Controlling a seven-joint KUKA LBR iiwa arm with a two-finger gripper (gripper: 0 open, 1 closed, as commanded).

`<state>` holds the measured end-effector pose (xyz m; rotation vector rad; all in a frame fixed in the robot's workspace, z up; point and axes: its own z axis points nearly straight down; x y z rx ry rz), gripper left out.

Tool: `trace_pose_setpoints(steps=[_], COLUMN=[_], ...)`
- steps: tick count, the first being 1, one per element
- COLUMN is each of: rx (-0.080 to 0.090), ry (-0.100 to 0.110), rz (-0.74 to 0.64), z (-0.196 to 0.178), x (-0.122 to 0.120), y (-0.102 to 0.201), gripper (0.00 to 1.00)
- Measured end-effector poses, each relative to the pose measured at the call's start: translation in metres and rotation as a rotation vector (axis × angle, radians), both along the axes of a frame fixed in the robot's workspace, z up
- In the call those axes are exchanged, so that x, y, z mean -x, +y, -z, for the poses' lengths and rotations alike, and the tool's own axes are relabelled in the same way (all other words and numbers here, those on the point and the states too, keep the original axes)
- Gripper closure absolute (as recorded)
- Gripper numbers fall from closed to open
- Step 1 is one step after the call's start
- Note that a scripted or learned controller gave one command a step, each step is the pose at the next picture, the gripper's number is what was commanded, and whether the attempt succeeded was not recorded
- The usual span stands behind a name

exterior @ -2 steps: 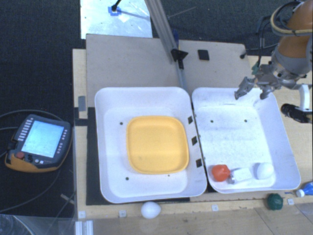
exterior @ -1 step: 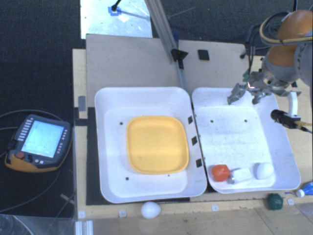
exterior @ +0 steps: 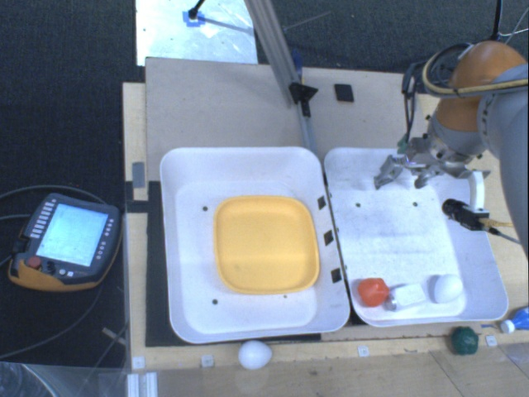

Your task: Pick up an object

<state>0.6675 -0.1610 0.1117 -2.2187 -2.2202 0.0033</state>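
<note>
My big grey arm with its orange band (exterior: 488,64) comes in from the right side and bends down over the bench. The round orange part sits up high, and the grey wrist hangs below it. At the end is my little grey two-finger claw (exterior: 407,176). It points down and a bit to the left. My two fingers are spread apart, one out to the left and one to the right, with a gap between them. Nothing is between my fingers. A black cable loops around the top of my arm.
</note>
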Motion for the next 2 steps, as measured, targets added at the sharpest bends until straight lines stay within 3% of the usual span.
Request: trace_pose_setpoints(steps=[1,2], rx=[0.001,0.002], ry=[-0.006,-0.01], rz=[-0.001,-0.001], z=[-0.014,-0.076], x=[-0.002,-0.009], y=[0.0,0.002], gripper=[1.0,1.0])
